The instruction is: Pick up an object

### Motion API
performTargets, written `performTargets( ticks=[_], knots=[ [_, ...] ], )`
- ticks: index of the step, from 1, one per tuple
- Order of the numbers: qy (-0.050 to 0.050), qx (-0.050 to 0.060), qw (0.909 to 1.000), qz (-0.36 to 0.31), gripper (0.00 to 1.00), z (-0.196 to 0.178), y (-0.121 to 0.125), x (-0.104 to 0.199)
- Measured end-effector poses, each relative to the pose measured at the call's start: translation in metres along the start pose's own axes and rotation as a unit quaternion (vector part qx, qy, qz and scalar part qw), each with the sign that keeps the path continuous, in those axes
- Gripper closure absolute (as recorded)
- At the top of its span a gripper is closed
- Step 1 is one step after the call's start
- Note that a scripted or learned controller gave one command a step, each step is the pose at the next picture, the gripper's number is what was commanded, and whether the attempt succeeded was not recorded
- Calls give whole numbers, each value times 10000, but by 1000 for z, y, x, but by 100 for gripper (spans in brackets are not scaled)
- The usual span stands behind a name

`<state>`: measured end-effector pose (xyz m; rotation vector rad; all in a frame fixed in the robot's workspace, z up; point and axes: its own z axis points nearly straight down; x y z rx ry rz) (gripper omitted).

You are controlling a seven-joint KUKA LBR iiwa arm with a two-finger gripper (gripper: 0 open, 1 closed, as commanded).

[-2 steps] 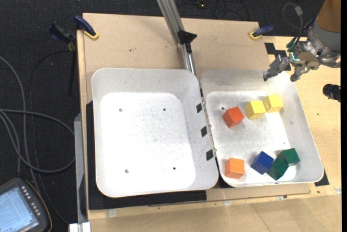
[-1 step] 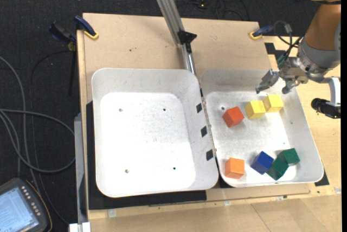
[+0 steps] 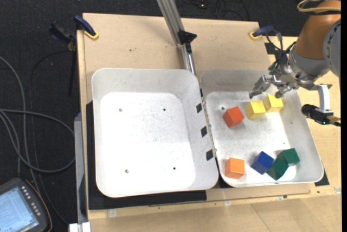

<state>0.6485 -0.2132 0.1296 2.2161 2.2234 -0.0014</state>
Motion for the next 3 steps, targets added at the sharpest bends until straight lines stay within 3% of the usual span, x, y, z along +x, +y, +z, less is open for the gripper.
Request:
performTargets(
  ticks=[1, 2, 3],
  knots=[
    [-26, -92, 10000, 4, 0, 7, 5, -2],
    [-41, -87, 10000, -5, 100, -1, 5, -2],
    [-3, -31, 10000, 6, 100, -46, 10, -6]
  ],
)
